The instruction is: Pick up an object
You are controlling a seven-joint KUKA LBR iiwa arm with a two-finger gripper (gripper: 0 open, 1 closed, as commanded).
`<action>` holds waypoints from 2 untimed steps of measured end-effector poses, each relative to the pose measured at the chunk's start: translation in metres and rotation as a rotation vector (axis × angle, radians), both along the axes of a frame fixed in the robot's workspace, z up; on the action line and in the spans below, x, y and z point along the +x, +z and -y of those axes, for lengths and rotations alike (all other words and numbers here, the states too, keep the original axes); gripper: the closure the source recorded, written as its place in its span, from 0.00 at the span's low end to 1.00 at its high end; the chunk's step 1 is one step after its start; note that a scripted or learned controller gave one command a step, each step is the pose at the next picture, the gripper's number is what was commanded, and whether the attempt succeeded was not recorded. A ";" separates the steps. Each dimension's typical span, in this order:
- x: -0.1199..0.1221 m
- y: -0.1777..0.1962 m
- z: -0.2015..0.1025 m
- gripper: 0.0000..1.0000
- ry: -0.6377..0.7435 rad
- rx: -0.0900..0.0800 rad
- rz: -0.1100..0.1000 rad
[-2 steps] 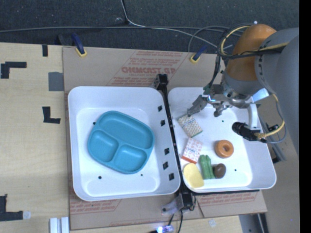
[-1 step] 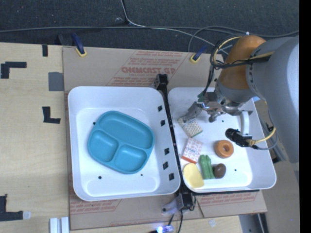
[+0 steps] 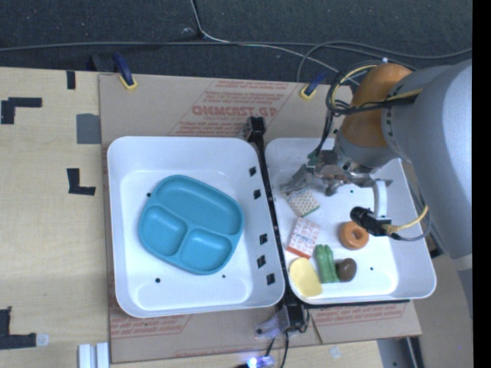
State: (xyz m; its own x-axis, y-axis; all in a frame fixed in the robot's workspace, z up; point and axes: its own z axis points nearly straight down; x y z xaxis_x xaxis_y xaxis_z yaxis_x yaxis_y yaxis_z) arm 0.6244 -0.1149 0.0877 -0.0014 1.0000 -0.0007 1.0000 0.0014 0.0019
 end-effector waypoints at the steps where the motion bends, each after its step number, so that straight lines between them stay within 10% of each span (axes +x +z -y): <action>1: 0.004 0.015 -0.003 1.00 0.003 0.002 0.012; 2: 0.008 0.059 0.000 1.00 0.001 0.000 0.001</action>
State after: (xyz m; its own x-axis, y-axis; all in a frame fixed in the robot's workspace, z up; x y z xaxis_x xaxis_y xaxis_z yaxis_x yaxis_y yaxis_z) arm 0.6321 -0.1149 0.1462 -0.0020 1.0000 -0.0007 1.0000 0.0020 0.0026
